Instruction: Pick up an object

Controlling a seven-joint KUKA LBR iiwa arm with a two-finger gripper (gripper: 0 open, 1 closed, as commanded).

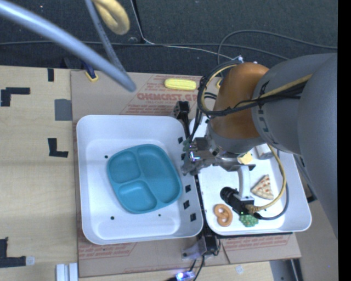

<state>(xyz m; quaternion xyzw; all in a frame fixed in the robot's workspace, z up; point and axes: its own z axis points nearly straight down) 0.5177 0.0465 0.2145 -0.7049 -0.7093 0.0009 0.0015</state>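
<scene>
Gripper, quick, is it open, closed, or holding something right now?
Gripper: cannot be told whether open or closed from this overhead view; no object can be seen in its grasp.

The blue plate [143, 178] looks like smooth plastic with a soft sheen. The white bin [93, 142] around it is smooth, glossy plastic; under that bin lies matt brown cardboard [101, 103] on a pale wood-grained bench [27, 164].

Right bin [293, 218] half hidden under arm [296, 104], yellow thing [112, 15] cropped at top
</scene>
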